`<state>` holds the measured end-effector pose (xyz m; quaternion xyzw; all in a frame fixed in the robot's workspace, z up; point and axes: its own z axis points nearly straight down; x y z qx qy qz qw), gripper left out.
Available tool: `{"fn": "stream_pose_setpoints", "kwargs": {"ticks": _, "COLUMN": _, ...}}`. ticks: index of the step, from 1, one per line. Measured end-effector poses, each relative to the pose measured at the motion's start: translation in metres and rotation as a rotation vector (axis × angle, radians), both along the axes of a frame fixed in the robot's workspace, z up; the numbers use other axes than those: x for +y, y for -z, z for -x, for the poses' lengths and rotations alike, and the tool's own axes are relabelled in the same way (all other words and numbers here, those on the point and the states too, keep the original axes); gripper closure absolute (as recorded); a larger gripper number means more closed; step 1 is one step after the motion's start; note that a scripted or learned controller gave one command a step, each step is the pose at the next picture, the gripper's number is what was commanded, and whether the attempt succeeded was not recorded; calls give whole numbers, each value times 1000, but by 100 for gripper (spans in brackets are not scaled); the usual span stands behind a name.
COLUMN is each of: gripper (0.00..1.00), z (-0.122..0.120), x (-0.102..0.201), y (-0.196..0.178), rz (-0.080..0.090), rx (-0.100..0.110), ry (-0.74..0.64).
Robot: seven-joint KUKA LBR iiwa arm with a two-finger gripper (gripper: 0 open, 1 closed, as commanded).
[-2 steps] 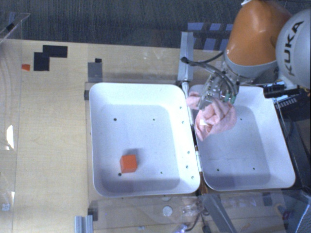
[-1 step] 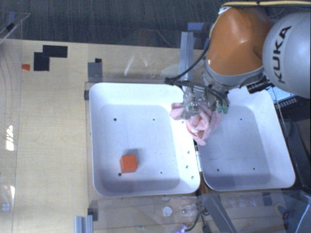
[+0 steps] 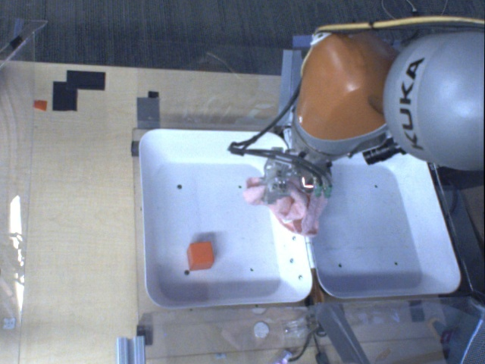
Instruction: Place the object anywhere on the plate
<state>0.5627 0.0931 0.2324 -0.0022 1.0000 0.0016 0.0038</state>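
Claw (image 3: 292, 182) at frame centre, over the left bin's (image 3: 163, 211) right edge, is clenched on the pink cloth (image 3: 292, 209), which hangs bunched directly under and around the fingers; orange block (image 3: 201, 255) sits well apart, lower left in that bin.

An orange block (image 3: 201, 255) is seen resting on the floor of the left white bin (image 3: 163, 203), near its front left corner. On the wooden bench (image 3: 76, 218), black stepped markings (image 3: 76, 88) are located at the far left, with a small orange square (image 3: 40, 105) just beside them.
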Motion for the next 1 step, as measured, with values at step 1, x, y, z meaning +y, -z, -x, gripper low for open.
{"fn": "stream_pose_setpoints", "kwargs": {"ticks": 1, "gripper": 0, "z": 0, "x": 0, "y": -1, "rz": 0, "rx": -1, "ry": 1}}
